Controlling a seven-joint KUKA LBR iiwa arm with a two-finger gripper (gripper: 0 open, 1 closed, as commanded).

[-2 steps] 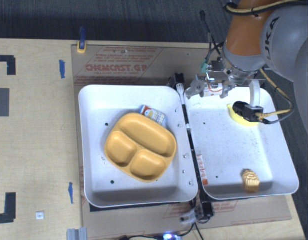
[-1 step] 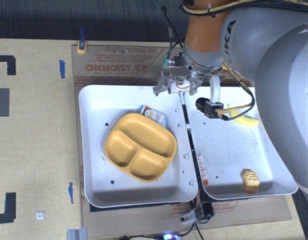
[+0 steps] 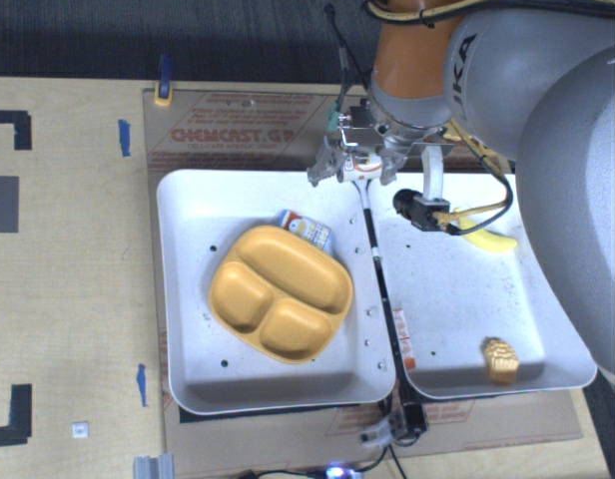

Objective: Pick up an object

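Observation:
A yellow three-compartment plate (image 3: 278,292) lies in the left bin (image 3: 183,267). A small blue-and-white packet (image 3: 307,231) peeks out from behind the plate's far edge. In the right bin (image 3: 547,317) a yellow banana-shaped piece (image 3: 490,240) lies near the back, partly hidden by the arm. A small golden-brown lump (image 3: 500,359) sits near that bin's front right corner. My gripper (image 3: 352,175) hangs over the back end of the wall between the two bins. Its fingers are spread open with nothing between them.
The grey arm with its orange band (image 3: 417,38) covers the right bin's back right part. A black connector with cable (image 3: 422,210) hangs below the wrist over the right bin. A red-and-white label (image 3: 400,335) is stuck along the middle wall.

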